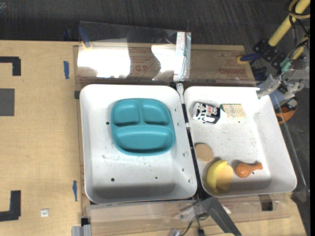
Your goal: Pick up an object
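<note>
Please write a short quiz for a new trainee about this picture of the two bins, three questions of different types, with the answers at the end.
1. True or false: the teal divided plate lies in the left bin.
2. Multiple choice: what lies directly beside the yellow object in the right bin?
A. a blue cup
B. an orange object with a thin end
C. a metal spoon
3. Fill in: the black-and-white printed item lies near the right bin's ____ edge (far or near).

Key
1. True.
2. B, the orange object.
3. Far. The gripper is at the far right corner of that bin, with nothing seen between its fingers.
</note>
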Action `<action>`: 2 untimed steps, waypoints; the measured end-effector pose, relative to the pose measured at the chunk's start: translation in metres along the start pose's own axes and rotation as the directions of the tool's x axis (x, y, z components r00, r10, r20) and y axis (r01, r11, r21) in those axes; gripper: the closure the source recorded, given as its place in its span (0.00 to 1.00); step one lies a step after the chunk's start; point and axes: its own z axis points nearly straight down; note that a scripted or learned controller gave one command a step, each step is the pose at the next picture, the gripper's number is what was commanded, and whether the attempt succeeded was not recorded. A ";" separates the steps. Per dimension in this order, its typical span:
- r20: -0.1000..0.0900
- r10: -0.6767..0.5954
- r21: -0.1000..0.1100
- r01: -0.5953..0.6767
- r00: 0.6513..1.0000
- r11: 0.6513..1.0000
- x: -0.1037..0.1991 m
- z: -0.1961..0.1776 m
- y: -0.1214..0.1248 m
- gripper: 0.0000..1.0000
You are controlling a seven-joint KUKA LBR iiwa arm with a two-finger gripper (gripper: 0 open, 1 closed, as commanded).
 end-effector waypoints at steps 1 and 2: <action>-0.005 -0.109 0.008 0.109 0.994 0.994 -0.014 0.167 0.002 0.00; -0.003 -0.323 0.001 0.323 0.946 0.946 0.074 0.169 -0.008 0.00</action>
